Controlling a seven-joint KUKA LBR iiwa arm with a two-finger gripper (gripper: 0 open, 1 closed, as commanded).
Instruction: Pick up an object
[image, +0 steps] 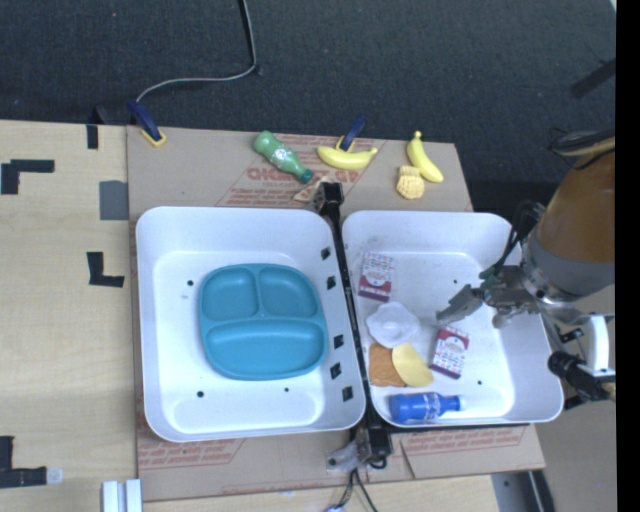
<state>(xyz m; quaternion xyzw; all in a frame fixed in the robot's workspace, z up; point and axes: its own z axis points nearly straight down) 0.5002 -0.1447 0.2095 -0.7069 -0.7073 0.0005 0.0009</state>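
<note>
I am hovering my gripper (470, 303), jaws spread wide and holding nothing, just above the red carton (450, 352) in the right bin (440, 225), risking knocking it aside instead of gripping.

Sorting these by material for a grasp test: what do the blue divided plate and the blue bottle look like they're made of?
The blue divided plate looks like moulded plastic: uniform colour, soft matte sheen, rounded compartment ridges. The blue bottle looks like plastic too, its body somewhat glossy, with a white cap; it is too small to tell more.
</note>
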